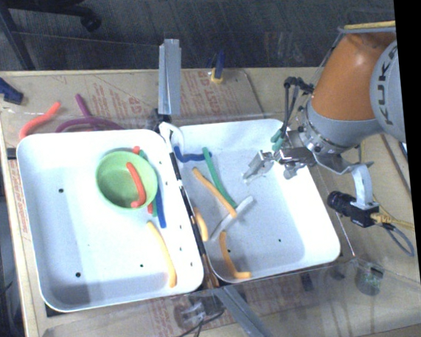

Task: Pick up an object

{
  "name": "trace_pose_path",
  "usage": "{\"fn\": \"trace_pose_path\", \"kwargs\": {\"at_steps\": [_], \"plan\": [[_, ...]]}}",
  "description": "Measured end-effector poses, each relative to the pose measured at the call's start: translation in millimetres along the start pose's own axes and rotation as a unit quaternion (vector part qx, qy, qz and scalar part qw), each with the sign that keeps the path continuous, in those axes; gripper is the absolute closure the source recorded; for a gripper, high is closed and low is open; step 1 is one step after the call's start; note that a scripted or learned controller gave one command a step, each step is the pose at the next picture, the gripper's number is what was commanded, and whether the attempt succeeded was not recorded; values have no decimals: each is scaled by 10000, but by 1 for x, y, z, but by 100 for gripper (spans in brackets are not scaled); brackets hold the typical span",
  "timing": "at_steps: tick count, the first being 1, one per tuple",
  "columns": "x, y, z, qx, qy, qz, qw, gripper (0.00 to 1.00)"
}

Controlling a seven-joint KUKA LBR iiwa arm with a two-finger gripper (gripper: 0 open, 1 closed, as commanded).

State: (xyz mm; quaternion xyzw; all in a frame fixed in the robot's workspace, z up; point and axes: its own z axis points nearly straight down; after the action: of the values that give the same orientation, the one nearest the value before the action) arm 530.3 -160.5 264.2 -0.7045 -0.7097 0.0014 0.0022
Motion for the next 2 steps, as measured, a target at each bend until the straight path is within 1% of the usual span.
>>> {"fn": "trace_pose_path", "kwargs": {"at_steps": [1, 2], "plan": [[25, 28, 96, 6, -9, -503, 9987, 0], [1, 44, 172, -12, -5, -1017, 9948, 0]]}}
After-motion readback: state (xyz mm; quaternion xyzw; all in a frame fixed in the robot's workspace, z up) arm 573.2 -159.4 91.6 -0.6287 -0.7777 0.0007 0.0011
